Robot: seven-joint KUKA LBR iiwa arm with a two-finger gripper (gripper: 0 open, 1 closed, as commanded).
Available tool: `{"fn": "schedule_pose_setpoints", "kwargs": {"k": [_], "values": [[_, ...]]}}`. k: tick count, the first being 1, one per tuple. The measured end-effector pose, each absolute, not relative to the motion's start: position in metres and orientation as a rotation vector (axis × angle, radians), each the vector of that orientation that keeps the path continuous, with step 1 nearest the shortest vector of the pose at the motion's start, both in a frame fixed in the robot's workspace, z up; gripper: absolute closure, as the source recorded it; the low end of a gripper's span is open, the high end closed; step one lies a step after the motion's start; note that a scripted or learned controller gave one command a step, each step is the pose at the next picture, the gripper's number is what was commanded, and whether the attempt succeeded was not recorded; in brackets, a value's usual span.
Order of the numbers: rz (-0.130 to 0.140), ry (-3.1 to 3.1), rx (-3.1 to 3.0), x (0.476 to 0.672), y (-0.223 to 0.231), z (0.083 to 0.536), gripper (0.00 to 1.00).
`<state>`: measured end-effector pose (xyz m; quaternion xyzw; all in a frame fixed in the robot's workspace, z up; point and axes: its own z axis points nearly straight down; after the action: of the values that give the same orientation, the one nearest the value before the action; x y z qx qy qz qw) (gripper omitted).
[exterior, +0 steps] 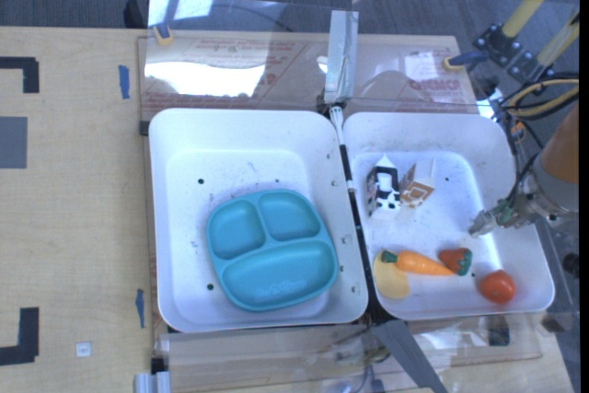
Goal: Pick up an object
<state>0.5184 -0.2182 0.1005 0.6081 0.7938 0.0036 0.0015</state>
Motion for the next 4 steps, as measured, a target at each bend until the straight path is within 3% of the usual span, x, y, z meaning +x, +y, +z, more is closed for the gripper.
{"fn": "schedule_pose_setpoints", "kwargs": {"k": [1, 2, 3, 4], "values": [[0.001, 2.712, 1.565, 0.535, -0.224, 0.21, 1.0], [0.002, 2.839, 1.348, 0.522, -0.124, 0.215, 1.0], [0.003, 2.834, 1.347, 0.523, -0.125, 0.225, 1.0], [-0.002, 2.801, 1.405, 0.572, -0.226, 0.273, 1.0]]}}
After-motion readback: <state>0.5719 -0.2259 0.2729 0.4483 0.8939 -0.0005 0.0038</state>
